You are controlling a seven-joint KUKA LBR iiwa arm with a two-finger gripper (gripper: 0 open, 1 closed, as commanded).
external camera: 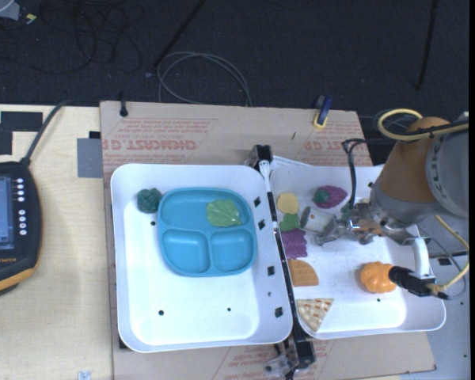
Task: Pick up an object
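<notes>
My gripper [313, 226] hangs low over the middle of the right bin [396, 311], reaching in from the right and pointing left. Its fingers stand open with nothing between them. Just left of the fingertips lie a green piece [288, 222] and a purple bunch of grapes [294, 244]. A yellow piece [287, 203] sits above them, and a magenta-and-green piece [329, 195] lies behind the gripper. An orange fruit [376, 278] rests at the right, a brown bread slice [302, 273] and a pizza wedge [315, 311] at the front left.
The left bin [142, 307] holds a blue divided plate [206, 232] with a light green leaf [226, 211] on it, and a dark green broccoli piece [148, 200] beside it. A teach pendant [4, 228] lies on the bench at far left. Cables trail from the arm on the right.
</notes>
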